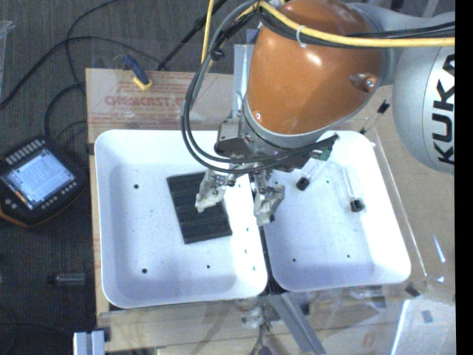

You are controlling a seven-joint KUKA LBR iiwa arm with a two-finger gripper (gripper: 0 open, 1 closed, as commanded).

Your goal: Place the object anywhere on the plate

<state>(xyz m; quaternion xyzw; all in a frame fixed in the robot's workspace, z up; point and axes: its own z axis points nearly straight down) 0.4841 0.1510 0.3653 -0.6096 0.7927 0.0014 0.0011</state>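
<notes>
You see two white bins, the left bin (126, 220) speckled with small dark dots and carrying a black ribbed plate (194, 214), the right bin (369, 250) holding clear pieces with black ends (356, 205). Your arm (310, 65) is grey with a glossy orange band, black lettering on its grey shell, and yellow and black cables. The gripper (238, 198) is pale silver-grey, and the cardboard (148, 102) behind the bins is tan with faded red print.

Plate (198, 209) in left bin (126, 272), end effector (238, 198) above bins' divide
</notes>
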